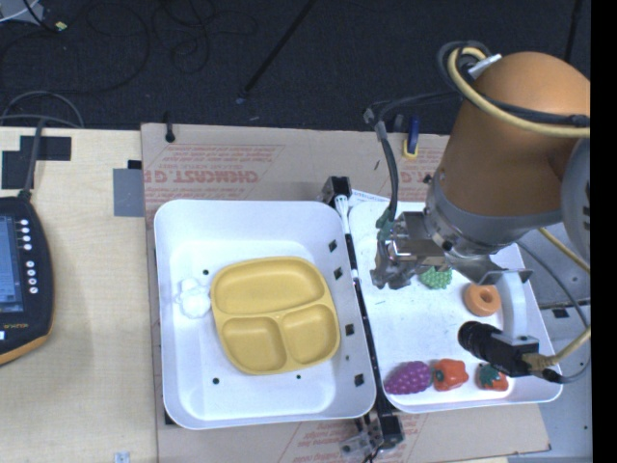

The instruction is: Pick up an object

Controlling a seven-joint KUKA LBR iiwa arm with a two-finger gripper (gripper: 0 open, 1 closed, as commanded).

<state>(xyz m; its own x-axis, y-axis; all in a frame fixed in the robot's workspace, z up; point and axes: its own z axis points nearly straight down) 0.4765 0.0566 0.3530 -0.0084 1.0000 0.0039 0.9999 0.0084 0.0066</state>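
Observation:
My gripper (pixel 388 273) hangs low over the upper left part of the right bin (pixel 410 331), close to the wall shared with the left bin. A small green bumpy toy (pixel 439 278) lies just right of it, partly behind the wrist. An orange donut-shaped ring (pixel 481 300) sits further right. Along the bin's front edge lie a purple grape bunch (pixel 408 377), a red pepper-like toy (pixel 449 374) and a small red and green piece (pixel 493 379). Nothing shows between the fingers from this angle.
The left bin (pixel 183 355) holds a yellow divided plate (pixel 275 314) and a small white object (pixel 194 300) beside its left rim. A control pendant (pixel 17 276) lies on the bench at far left. The big orange and grey arm body covers the right bin's upper right part.

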